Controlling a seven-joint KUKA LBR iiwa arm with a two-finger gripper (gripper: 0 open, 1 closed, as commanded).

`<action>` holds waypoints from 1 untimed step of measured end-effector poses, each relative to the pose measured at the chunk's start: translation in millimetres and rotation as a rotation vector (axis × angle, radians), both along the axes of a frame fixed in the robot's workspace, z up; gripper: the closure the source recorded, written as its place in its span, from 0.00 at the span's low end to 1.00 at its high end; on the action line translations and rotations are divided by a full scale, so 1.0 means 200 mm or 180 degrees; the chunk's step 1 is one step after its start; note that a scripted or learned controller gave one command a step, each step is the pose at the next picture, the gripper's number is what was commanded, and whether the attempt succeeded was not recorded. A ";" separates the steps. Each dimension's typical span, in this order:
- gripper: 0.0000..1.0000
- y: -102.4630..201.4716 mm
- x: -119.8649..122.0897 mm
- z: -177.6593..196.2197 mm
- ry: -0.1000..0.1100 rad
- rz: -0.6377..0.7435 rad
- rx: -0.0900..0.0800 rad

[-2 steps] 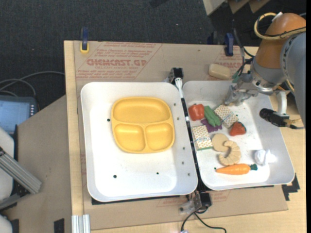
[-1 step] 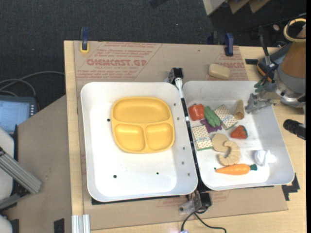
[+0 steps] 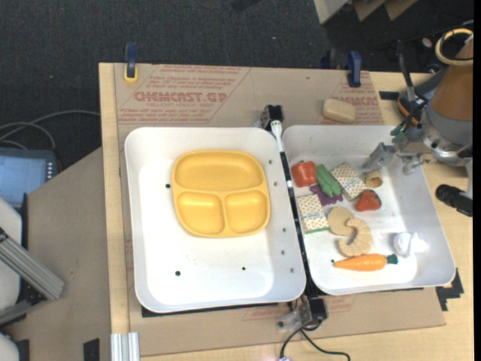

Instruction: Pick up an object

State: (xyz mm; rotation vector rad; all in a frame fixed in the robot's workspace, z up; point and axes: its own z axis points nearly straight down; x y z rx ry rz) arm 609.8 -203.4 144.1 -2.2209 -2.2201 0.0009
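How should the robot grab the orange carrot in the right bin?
Grip the carrot across the middle of its orange body, coming straight down from above. It lies flat and lengthwise, green top toward the right, so the jaws should probably close on its two long sides. The cookie-shaped piece sits close behind it.

The arm [image 3: 451, 104] is grey, with a broad orange band above a rounded silver-grey wrist. Dark cables run along its upper side. The gripper [image 3: 383, 158] ends in slim, pale grey metal fingers.
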 end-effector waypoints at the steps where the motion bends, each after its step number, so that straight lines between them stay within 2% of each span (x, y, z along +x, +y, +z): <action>1: 0.00 -0.07 -0.02 -0.29 -0.0010 0.0002 0.0031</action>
